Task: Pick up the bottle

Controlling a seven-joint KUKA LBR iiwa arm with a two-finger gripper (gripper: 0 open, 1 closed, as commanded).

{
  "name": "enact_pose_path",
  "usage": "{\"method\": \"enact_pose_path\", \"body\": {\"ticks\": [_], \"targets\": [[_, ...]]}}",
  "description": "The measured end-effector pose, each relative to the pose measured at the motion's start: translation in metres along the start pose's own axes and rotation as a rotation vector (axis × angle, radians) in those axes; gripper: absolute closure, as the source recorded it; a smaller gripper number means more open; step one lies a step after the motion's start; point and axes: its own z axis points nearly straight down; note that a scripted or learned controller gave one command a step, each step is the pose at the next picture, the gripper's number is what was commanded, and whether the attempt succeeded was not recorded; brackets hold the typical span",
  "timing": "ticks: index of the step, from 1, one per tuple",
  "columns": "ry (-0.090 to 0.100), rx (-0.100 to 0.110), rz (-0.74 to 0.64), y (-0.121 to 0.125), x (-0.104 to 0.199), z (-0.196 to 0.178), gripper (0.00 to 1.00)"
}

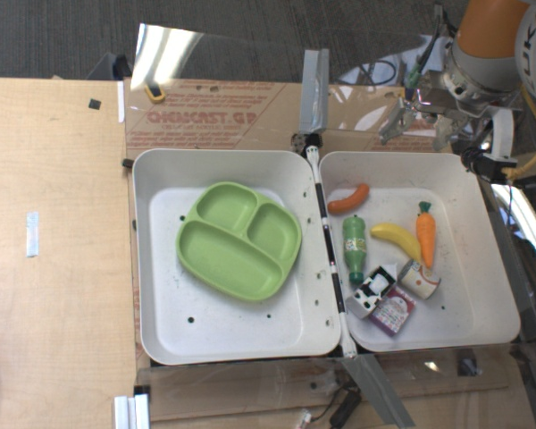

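A wooden desk (54,239) holds two white bins side by side. The left bin (152,329) contains a green divided plate (239,239). In the right bin (491,311), a green bottle (354,248) lies on its side near the left wall, just below a sausage (347,198) and left of a banana (396,239) and carrot (426,233). The jaws (417,121) hang above the right bin's far edge, well apart from the bottle; whether they are open or closed cannot be told.

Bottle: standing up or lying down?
Lying down. The green bottle rests lengthwise on the right bin floor, dark cap toward the near edge.
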Motion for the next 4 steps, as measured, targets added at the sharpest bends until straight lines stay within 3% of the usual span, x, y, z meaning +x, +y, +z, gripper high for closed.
{"method": "enact_pose_path", "body": {"ticks": [1,2,3,4], "targets": [[0.000,0.001,-0.007,-0.021,-0.064,0.066,0.00],[0.001,0.001,-0.022,-0.071,-0.019,0.180,0.00],[0.003,0.003,-0.004,-0.178,-0.062,0.181,0.00],[0.001,0.000,0.003,-0.117,-0.110,0.043,0.00]]}}
